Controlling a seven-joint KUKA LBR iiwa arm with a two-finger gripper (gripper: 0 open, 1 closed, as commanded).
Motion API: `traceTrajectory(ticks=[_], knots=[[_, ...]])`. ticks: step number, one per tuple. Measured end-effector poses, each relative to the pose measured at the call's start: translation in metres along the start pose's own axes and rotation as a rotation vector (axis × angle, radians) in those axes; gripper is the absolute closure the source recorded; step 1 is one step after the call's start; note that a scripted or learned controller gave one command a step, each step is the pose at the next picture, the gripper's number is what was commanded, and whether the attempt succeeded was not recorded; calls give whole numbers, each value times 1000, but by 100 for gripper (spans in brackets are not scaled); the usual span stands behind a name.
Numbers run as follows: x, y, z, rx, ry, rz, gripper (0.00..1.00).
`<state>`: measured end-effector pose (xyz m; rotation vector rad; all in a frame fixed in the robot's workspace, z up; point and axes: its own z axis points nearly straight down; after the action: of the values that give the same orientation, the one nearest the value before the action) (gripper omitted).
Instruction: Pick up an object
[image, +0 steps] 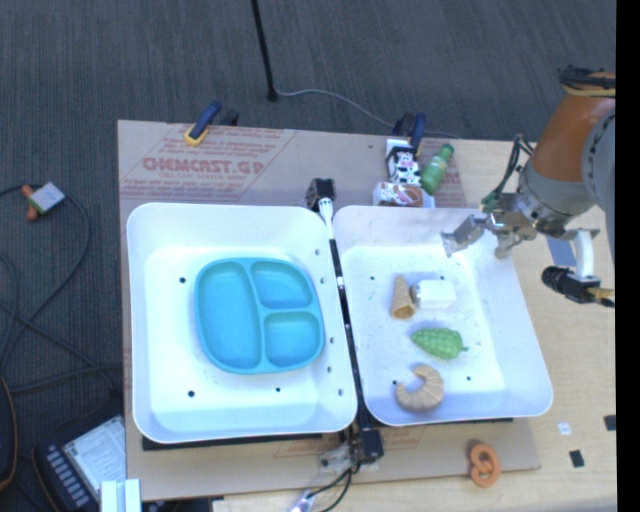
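The right bin (520, 330) holds a tan cone (402, 297) touching a white block (435, 293), a green bumpy piece (438, 343) below them, and a tan croissant-shaped piece (420, 388) near the front. My gripper (482, 236) hangs over the bin's far right corner, up and to the right of the white block. Its fingers stand open with nothing between them.
The left bin (150, 300) holds a blue divided plate (262, 313). A green bottle (436, 168) and a small box stand behind the right bin. An orange ring-shaped piece (484, 463) lies on the bench in front. Blue clamps (203, 121) sit on the board's far edge.
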<state>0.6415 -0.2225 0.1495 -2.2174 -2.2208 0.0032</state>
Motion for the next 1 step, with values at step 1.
traceTrajectory(ticks=[1], knots=[[19,-16,55,-6,1,-1,0]])
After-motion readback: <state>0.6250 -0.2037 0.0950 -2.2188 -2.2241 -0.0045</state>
